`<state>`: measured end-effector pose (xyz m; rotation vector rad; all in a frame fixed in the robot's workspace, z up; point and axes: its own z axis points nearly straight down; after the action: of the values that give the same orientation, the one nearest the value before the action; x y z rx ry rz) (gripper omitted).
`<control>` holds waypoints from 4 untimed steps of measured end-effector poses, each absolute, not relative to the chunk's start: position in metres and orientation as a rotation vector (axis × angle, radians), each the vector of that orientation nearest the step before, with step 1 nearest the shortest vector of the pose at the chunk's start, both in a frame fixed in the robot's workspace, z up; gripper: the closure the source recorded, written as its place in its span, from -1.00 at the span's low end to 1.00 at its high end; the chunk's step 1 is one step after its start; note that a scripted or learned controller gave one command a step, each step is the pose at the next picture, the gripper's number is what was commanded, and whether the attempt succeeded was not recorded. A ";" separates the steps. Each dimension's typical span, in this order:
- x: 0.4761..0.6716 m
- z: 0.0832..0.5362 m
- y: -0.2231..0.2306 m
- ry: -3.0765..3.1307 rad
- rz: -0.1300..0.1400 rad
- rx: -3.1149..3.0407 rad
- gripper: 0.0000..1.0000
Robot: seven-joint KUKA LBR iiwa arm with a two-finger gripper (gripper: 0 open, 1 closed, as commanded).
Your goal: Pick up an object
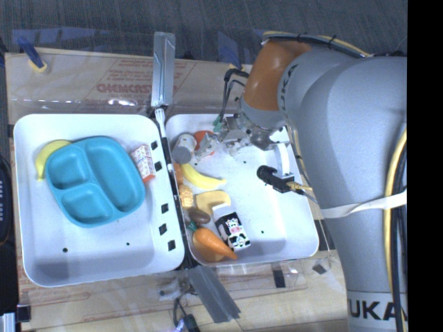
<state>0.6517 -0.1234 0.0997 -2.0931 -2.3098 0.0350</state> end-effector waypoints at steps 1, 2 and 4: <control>0.550 0.090 -0.119 -2.488 0.004 -1.910 -1.00; 0.499 0.127 -0.107 -2.463 -0.016 -1.976 -1.00; 0.480 0.099 -0.118 -2.735 -0.002 -1.541 1.00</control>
<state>0.4797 -0.1181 0.0986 -1.5414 -2.7352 -0.0019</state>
